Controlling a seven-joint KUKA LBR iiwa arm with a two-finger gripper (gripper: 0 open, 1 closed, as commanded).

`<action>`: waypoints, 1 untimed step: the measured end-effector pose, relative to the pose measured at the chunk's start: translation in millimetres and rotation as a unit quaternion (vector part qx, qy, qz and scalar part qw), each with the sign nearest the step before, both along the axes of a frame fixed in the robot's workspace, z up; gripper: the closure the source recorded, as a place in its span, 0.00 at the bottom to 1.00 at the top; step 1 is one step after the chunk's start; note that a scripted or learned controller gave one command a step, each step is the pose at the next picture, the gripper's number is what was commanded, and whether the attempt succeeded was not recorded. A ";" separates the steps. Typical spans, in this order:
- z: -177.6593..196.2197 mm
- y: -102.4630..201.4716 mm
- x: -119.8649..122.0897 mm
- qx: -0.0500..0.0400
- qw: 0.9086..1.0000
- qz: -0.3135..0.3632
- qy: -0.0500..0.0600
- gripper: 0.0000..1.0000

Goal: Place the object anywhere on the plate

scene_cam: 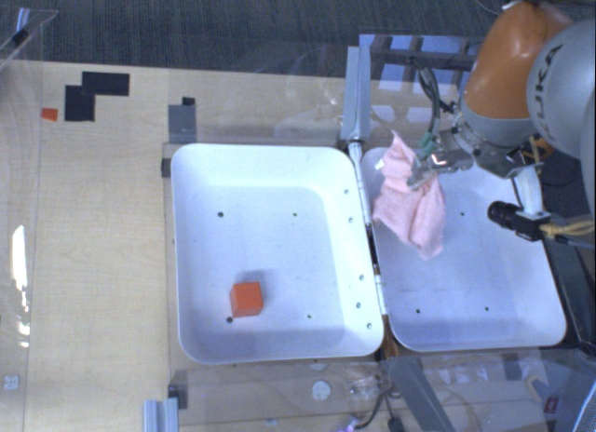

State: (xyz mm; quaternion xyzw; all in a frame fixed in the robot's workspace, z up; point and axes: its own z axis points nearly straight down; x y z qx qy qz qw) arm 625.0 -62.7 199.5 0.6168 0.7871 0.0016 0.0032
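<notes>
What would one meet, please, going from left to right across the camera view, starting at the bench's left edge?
Small orange marker → black shapes → orange block in the left bin → pink cloth hanging from the tool over the right bin → the arm's orange band.

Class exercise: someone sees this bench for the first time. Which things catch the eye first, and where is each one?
A pink cloth hangs bunched from the tool, above the left side of the right bin. A small orange block sits alone low in the left bin. The arm's orange band glows at upper right.
</notes>
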 end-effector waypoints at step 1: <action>26.6 1.5 2.5 0.000 1.000 0.004 -0.002 1.00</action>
